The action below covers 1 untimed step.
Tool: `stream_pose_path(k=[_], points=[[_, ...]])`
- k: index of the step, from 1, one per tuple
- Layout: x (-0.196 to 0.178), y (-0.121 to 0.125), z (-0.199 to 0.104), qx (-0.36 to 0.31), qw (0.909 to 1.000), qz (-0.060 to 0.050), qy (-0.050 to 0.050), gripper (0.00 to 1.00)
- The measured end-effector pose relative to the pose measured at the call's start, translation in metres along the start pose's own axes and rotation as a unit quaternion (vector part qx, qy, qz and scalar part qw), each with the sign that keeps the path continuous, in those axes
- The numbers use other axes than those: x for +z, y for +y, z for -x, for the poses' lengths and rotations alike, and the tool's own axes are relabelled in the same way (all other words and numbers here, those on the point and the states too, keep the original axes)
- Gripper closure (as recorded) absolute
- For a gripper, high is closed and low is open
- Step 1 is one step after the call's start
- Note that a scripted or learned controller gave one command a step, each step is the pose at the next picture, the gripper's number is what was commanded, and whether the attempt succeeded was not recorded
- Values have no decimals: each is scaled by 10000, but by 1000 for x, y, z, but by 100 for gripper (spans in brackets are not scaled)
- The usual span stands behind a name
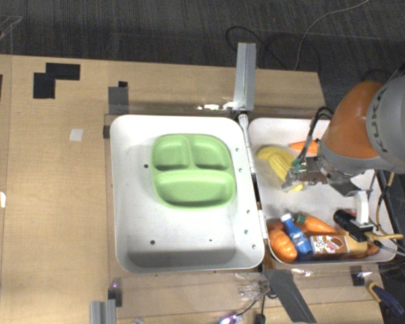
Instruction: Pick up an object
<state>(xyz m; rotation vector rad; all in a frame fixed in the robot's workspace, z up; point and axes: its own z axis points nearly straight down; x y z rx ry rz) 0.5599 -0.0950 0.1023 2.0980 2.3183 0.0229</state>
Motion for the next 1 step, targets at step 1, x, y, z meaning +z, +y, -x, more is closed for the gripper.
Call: stream_pose_path(k=[1], points=[[-83, 59, -66, 495, 9987, -75, 2, 100]])
